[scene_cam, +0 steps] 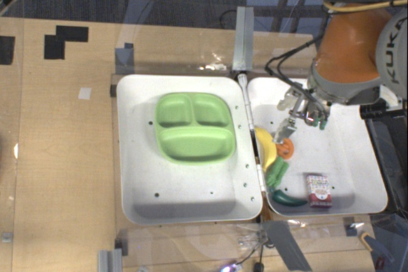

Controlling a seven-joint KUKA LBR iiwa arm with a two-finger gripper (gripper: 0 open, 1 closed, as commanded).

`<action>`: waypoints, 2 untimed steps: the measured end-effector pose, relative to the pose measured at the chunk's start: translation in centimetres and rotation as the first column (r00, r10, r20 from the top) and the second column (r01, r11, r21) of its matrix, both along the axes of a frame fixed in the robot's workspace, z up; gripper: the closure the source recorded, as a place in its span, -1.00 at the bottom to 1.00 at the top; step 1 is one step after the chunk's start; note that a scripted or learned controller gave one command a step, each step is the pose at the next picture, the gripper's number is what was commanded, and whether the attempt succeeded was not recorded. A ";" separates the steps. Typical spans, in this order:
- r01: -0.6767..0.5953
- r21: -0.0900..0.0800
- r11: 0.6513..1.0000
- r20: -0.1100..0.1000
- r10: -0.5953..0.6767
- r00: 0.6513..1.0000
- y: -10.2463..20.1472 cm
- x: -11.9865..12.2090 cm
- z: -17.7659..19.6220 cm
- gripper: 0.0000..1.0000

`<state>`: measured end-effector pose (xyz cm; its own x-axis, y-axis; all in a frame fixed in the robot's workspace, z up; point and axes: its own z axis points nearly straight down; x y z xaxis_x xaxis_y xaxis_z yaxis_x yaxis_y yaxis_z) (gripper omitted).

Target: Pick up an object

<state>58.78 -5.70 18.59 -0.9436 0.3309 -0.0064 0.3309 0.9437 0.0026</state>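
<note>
My gripper [285, 130] hangs over the right bin [347, 150], just above and beside a small orange object [285, 149]. A yellow banana [266, 146] lies against the bin's left wall. Below it sit a light green piece [276, 172] and a dark green vegetable [288, 199]. A small red box [319, 190] stands near the bin's front edge. Nothing is visibly held by the gripper.
The left bin [137, 137] holds a green divided tray [193, 126]. A metal divider rail [250, 137] separates the two bins. The arm's orange band [350, 41] and its cables loom over the right bin's back right corner.
</note>
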 end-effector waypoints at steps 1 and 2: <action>0.161 0.002 0.987 0.002 -0.161 0.987 -5.0 1.3 -9.1 -1.00; 0.308 0.002 0.952 0.014 -0.308 0.951 -4.2 -0.2 -9.3 -1.00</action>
